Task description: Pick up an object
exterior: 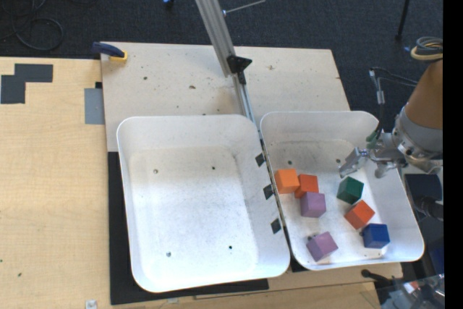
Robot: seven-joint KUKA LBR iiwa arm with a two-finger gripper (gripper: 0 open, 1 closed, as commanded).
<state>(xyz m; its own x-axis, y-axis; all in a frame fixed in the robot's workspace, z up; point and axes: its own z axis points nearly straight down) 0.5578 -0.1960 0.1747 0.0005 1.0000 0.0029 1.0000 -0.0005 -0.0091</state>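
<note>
1. The gripper (356, 161) is hovering over the right bin (318, 128), its fingers spread apart and pinching nothing, just above the green cube (350, 189).
2. Nearest the camera, a purple cube (321, 245) and a blue cube (375, 235) are lying close to the right bin's front rim.
3. Behind them, a red-orange cube (359, 214) is sitting between the blue and green cubes, while another purple cube (312, 204) is touching a red cube (307, 184) and an orange cube (287, 180).
4. The left bin (189, 199) is lying beside the right one.
5. Farther back, a slanted aluminium rail (211, 11) is rising from the bench (173, 79).
</note>
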